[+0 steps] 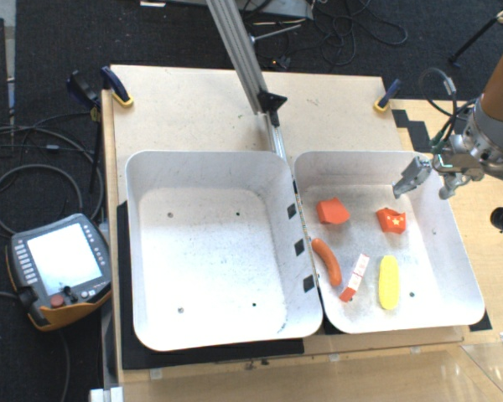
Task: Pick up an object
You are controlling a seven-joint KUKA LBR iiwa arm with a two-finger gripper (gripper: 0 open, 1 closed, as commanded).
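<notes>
You have not picked up anything yet. Your gripper [427, 182] is spread wide with nothing in it, above the right bin [461, 262]. The small red block [391, 220] sits just below it, a little left.

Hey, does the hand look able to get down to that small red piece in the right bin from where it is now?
Probably yes. The hand hangs open above the right bin, and the small red piece lies apart from its neighbours with nothing over it.
</notes>
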